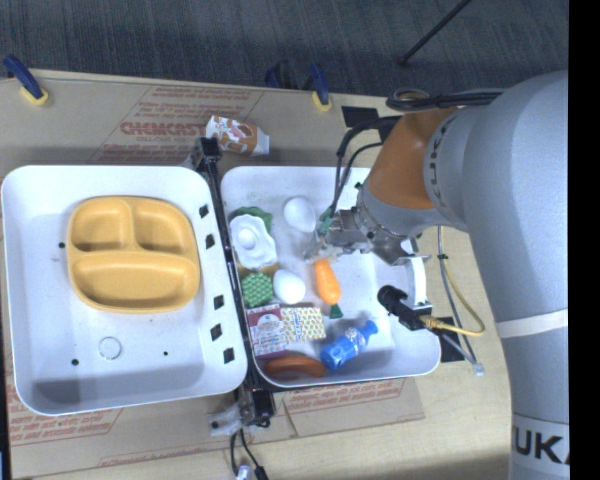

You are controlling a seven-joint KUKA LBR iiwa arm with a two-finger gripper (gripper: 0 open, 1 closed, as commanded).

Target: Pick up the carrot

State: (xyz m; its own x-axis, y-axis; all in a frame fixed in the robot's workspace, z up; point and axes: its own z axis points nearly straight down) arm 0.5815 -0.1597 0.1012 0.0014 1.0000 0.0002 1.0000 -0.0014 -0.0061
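We see the small orange plastic carrot [327,281] lying in the right white shallow bin [420,360], just right of a white egg [290,288] and above a blue plastic bottle [347,345]. The two-finger gripper [329,236] hangs just above the carrot's top end; we cannot tell how its grip stands. The left bin holds a yellow divided tray [133,251].

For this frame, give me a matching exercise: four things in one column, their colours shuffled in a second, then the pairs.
Things:
1. carrot
2. bottle
3. tray
4. egg

Colours:
A. white
B. yellow
C. orange
D. blue

Pairs: 1-C, 2-D, 3-B, 4-A
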